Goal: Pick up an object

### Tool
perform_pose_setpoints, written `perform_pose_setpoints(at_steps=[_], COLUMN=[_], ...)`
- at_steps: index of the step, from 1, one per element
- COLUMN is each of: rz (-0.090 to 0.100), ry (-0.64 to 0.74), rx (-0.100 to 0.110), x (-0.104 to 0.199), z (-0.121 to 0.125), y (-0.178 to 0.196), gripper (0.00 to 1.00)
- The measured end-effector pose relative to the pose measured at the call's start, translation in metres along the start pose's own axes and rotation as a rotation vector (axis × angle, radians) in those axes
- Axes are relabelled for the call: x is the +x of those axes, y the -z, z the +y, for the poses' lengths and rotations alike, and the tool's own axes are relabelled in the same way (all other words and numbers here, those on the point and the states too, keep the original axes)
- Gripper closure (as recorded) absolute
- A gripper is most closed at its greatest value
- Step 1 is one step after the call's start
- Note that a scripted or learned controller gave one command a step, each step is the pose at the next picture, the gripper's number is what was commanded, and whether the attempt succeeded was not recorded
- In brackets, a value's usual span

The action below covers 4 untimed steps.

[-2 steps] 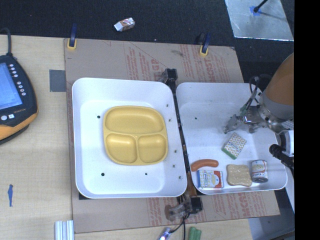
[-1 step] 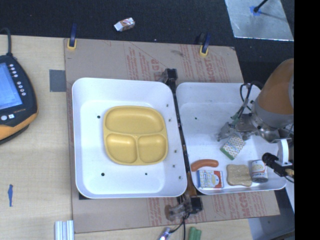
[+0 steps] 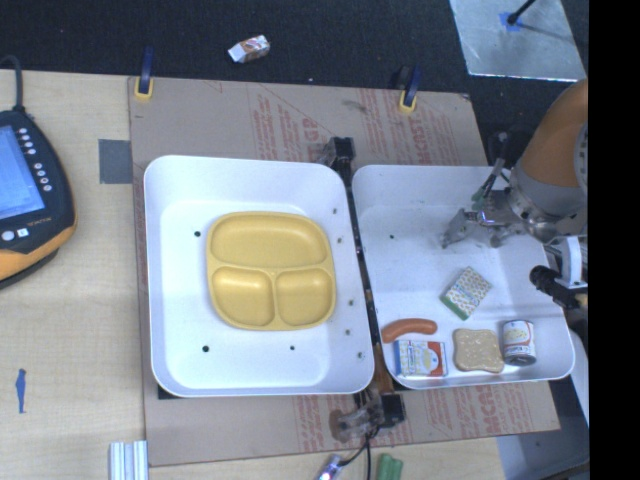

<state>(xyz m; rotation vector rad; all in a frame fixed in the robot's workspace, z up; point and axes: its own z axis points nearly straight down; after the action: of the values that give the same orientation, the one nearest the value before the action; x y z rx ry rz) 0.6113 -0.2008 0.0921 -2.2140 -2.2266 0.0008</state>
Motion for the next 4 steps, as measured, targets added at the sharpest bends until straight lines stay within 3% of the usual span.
perform_pose_setpoints(at_steps=[1, 2, 3, 4], rz=[-0.001, 0.0, -0.001, -0.001], ry=[-0.002, -0.001, -0.003, 0.0], rx=[0.003, 0.0, 0.003, 0.003], x=[0.042, 0.004, 0.056, 0.06], z=[-0.066, 0.045, -0.023, -0.107], y=[-0.001, 0.0, -0.001, -0.001], gripper=[0.0, 0.0, 0.0, 0.0])
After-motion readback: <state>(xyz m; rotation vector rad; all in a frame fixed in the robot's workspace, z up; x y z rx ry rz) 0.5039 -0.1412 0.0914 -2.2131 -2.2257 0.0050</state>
